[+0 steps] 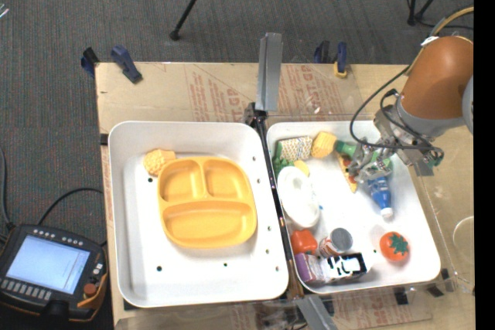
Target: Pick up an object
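Note:
My gripper [366, 162] hangs low over the upper right part of the right bin [414, 209], beneath the orange wrist band [437, 85]. Directly under it lie a blue bottle with a white cap [380, 194] and a small red and green item [353, 175]; whether it touches either I cannot make out. A red tomato [394, 246] sits near the bin's front right. A white bowl [298, 195] lies at the bin's left side, with a corn cob [323, 143] and a checkered yellow piece [295, 147] behind it.
At the right bin's front stand a red piece [304, 242], a small can [339, 239] and a purple box [332, 267]. The left bin [131, 243] holds a yellow divided plate [206, 202] and a yellow waffle-like piece [158, 161]. A grey post [269, 77] rises between the bins.

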Motion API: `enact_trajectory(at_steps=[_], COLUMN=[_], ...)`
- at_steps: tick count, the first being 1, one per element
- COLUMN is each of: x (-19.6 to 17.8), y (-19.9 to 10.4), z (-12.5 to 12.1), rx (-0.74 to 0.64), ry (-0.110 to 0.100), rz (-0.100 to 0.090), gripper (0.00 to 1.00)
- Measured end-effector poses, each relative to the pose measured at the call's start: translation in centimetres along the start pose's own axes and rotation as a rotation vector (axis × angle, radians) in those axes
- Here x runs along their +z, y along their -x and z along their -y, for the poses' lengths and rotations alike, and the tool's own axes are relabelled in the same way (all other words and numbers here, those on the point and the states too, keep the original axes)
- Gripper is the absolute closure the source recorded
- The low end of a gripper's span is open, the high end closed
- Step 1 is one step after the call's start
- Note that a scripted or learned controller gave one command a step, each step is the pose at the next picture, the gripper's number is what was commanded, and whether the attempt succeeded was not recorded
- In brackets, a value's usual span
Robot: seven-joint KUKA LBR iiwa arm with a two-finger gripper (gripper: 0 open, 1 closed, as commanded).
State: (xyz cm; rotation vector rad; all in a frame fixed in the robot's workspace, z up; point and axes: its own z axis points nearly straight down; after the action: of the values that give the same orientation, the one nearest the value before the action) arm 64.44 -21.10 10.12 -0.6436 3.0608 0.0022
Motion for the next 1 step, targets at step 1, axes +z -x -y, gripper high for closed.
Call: enact_trajectory(at_steps=[1], x=[0.07], y=[-0.03], z=[-0.02], rx=[0.001], ry=[0.001], rz=[-0.001], gripper=[0.0])
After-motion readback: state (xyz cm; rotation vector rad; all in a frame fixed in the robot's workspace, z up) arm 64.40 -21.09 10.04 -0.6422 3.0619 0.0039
